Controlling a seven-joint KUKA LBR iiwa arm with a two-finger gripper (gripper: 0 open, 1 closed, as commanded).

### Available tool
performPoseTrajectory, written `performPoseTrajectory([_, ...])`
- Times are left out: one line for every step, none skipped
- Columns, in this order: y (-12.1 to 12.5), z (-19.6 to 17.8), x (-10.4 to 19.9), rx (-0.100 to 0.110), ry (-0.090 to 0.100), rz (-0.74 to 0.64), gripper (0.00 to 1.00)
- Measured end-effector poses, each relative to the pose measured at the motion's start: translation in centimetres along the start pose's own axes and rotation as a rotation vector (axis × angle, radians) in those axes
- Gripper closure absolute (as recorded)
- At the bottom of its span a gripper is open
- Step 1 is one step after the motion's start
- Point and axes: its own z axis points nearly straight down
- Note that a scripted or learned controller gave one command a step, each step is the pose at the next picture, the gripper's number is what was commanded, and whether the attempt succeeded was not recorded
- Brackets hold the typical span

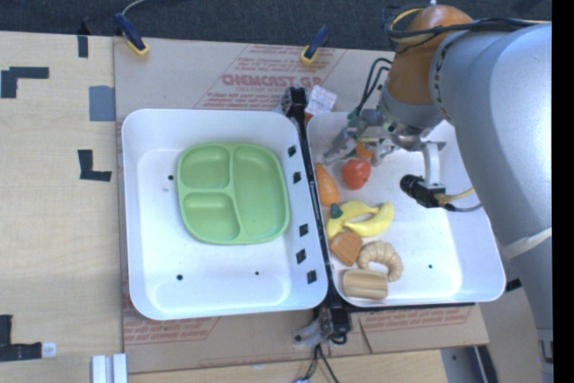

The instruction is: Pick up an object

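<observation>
I see the grey arm with its orange band (421,58) reaching in from the right over the right-hand shallow white bin (448,269). Its end effector (363,143) hangs low at the far left part of that bin, just above a small round red toy tomato (356,173). I can make out thin metal fingers (341,145) splayed near the tomato, but I cannot tell whether they are apart or together, and I see nothing clearly between them.

The objects to pick sit clustered along the left side of the right bin. An orange carrot-shaped toy (327,186) lies against the bin's left wall, just beside the tomato. Nearer to me lies a yellow toy banana (363,217), with a small brown block-shaped toy (346,248) touching its lower edge. A tan croissant-shaped toy (381,257) rests beside that, and a tan cylindrical bread-like toy (365,284) lies at the near edge.

The left-hand shallow white bin (148,265) holds a green divided plastic plate (233,193) with three compartments, lying flat. Both bins sit on a sheet of brown cardboard (233,81) on the wooden worktop (54,193).
</observation>
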Motion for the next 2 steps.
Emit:
performPoseTrajectory([-2.1,0.9,0.1,-0.006,-0.002,0.004,0.00])
performPoseTrajectory([-2.1,-0.2,0.2,-0.004,0.000,0.003,1.00])
